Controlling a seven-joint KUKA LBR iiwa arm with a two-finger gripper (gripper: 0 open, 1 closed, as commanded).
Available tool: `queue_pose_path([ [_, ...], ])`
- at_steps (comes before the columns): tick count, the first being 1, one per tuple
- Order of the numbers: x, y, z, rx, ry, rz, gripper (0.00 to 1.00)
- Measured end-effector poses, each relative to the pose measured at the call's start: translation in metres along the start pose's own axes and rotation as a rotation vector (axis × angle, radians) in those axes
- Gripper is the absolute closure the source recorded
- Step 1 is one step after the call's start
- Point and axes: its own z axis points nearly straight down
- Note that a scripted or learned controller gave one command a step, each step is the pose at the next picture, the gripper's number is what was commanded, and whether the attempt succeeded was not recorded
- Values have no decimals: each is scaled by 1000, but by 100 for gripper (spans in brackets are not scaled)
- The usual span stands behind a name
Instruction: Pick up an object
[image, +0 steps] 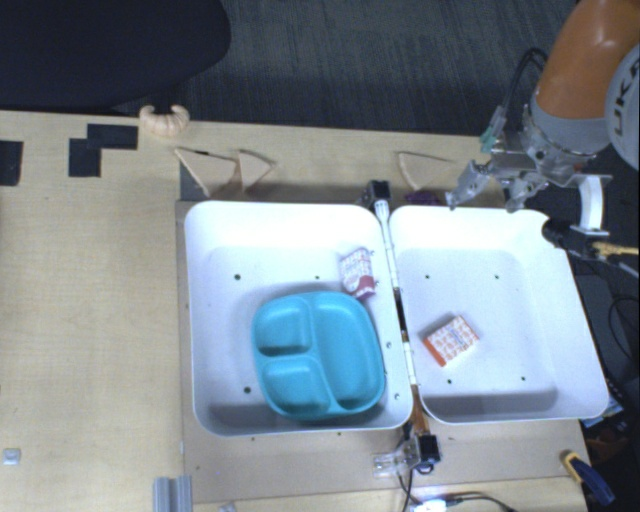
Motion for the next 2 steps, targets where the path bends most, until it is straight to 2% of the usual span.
queue_pose_path([
  [1, 1, 0, 138, 5, 1, 3, 0],
  [2, -18, -90, 179, -3, -1, 2, 0],
])
